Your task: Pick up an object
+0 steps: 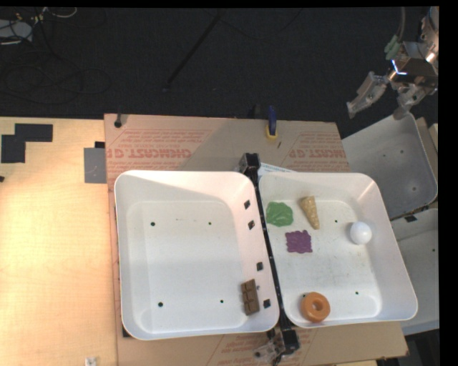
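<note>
On the far left the desk is pale wood, lit warm, with some dark flat shapes near its upper edge. Behind it the room is dark, and thin cables lie on the black floor at the top left. A brown cardboard sheet with red print lies under both bins.

The left bin is white and shallow. A small brown block lies in its lower right corner, just beside the dividing wall. A blue clamp stands at the cardboard's far edge, above the place where the bins meet.

The right bin holds five things. A green lump lies near the dividing wall, and a purple piece is just below it. A tan cone lies to the right of the green lump. An orange ring sits at the near wall. A white ball rests near the right wall.

A grey metal plate lies beyond the right bin. The tool hangs at the top right, over the dark floor and well apart from everything in the bins. Its fingers stand spread apart, with nothing between them.
</note>
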{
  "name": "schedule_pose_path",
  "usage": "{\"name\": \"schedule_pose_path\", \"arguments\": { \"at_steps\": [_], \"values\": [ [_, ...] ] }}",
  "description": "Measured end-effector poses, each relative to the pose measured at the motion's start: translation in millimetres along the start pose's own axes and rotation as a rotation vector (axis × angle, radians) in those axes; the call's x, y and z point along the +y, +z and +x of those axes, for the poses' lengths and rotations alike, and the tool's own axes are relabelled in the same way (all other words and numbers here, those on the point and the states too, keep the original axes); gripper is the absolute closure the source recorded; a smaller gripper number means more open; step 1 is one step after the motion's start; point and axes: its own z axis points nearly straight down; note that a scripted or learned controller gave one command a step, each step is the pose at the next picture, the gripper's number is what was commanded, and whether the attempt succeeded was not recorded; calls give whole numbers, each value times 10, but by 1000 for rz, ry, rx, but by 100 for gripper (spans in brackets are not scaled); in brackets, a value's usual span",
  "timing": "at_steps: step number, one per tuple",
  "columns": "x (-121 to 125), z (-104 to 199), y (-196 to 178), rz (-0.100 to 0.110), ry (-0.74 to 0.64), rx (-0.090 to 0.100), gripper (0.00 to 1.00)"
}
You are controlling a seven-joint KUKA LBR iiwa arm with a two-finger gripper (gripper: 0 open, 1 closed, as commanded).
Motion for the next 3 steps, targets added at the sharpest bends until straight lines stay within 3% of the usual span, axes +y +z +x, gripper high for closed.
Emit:
{"name": "schedule_pose_path", "arguments": {
  "at_steps": [1,2,3],
  "values": [
    [1,4,-32,11,-4,0,100],
    [-201,714,-781,7,1,1,100],
    [-295,1457,63,15,0,1,100]
  ]
}}
